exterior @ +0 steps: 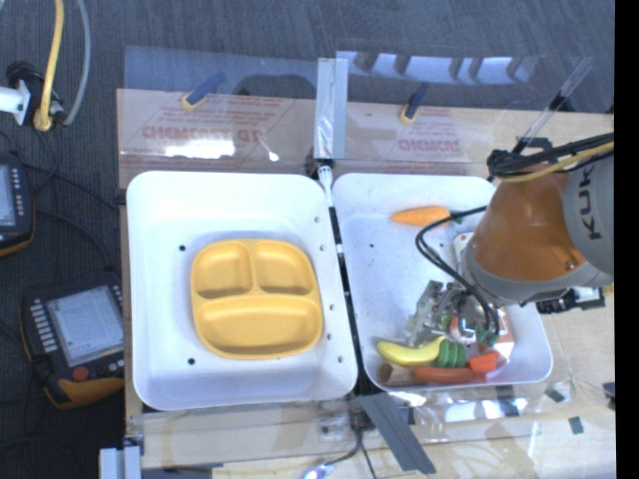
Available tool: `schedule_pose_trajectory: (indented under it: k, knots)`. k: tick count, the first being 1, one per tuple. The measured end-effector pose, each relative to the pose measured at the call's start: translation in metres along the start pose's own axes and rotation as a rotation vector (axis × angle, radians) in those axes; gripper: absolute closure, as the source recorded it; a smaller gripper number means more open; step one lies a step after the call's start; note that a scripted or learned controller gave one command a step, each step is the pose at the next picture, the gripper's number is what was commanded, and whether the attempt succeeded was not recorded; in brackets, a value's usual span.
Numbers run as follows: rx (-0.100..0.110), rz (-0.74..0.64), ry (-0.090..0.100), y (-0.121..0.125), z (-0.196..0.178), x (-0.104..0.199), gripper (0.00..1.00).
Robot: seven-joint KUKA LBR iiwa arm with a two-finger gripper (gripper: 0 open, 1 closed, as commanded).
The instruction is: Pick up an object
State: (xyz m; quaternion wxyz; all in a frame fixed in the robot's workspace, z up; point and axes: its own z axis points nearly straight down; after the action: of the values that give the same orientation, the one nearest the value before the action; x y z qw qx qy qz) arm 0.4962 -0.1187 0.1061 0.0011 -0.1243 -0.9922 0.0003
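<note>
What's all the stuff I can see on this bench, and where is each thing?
Bins: two, white, side by side.
Divided plate: one, yellow, middle of the left bin.
Carrot: one, orange, far side of the right bin.
Banana: one, yellow, near edge of the right bin.
Green item: one, beside the banana; kind unclear.
Red-orange item: one, right bin's near edge.
Arm: one, grey and orange, over the right bin.
Gripper: one, metallic, just above the banana.

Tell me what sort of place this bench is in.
Probably a robotics lab set up for picking trials: an industrial arm reaches over two white bins, toy food such as a banana lies in one, and a handheld control pendant rests on the carpet.
</note>
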Motion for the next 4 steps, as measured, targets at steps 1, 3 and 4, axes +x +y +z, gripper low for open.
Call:
schedule_pose_trajectory:
  k: [1, 3, 4]
  knots:
    - [-0.002, 0.025, -0.004, 0.035, -0.14, -0.082, 1.0]
    - [-0.001, -0.578, -0.002, 0.001, -0.008, -0.087, 0.0]
    - [0.003, -0.429, -0.028, -0.048, 0.008, -0.033, 0.0]
